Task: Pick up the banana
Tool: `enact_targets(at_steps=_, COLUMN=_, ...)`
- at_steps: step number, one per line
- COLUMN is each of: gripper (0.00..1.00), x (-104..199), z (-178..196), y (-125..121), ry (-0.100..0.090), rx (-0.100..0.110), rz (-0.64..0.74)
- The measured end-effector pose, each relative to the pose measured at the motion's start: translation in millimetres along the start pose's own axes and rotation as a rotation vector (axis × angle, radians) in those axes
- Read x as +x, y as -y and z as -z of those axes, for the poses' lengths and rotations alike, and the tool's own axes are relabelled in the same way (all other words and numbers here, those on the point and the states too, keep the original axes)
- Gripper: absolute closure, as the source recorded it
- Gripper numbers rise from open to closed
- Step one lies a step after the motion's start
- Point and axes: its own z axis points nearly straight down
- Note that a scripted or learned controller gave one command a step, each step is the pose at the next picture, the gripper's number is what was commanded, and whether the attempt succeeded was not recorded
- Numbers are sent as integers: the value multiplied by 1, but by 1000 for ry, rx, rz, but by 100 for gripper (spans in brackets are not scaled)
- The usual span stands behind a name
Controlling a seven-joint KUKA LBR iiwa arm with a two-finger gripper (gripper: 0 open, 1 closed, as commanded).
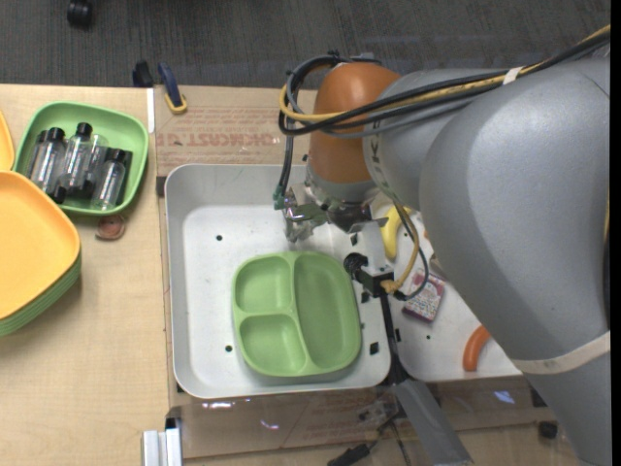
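- Dark grey carpet runs across the top of the view, with a chair caster at the upper left; below it lies the wooden table (97, 357).
- Two shallow white bins sit side by side on the table: the left bin (199, 289) is in plain sight, while the right bin (437, 352) is largely covered by the grey arm (514, 212).
- At the arm's end, below the orange band (344, 129), the gripper (303, 219) hangs over the far part of the left bin; whether it is open or closed cannot be told, and nothing is seen held in it.
- Just below the gripper in the view, a green divided plate (296, 314) with three compartments lies flat in the left bin.
- To the right of the gripper, past the bins' shared edge, the banana (390, 236) shows as a yellow strip in the right bin, mostly hidden by the arm and cables.
- Further right and lower lie a small printed packet (425, 299) and an orange object (473, 348), partly hidden by the arm.
- Far to the left of the gripper, on the table, a green tray (131, 139) holds several dark-capped vials (78, 163).
- Beside that tray, stacked orange plates (34, 250) reach the view's left edge.
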Motion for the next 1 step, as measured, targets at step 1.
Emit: enact_targets(at_steps=1, gripper=100, x=30, z=1, y=-43, ry=0, rx=-2, rz=72)
